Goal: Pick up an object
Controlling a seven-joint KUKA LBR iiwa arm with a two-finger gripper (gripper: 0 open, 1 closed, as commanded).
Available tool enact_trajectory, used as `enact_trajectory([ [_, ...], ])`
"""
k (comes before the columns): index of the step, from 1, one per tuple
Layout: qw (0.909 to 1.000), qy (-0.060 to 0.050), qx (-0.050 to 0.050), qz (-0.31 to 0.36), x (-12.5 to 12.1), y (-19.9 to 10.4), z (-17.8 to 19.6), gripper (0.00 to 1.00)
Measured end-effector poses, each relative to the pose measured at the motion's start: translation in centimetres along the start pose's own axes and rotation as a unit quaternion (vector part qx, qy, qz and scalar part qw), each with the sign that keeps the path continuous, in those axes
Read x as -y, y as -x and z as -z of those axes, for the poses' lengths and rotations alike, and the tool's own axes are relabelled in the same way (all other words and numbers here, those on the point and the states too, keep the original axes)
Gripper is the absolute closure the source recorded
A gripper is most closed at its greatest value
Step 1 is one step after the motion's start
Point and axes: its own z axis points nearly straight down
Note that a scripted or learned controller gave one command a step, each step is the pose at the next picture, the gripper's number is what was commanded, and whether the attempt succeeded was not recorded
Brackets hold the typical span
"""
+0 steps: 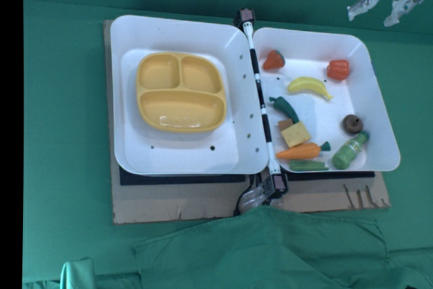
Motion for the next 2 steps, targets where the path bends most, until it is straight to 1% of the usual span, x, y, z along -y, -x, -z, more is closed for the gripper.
enact_trajectory([
  [1,1.0,0.0,-0.001,0.001,5.8,-2.0,4.8,0.0],
  [2,1.0,-0.002,-0.001,0.0,5.1,-1.9,2.3,0.0],
])
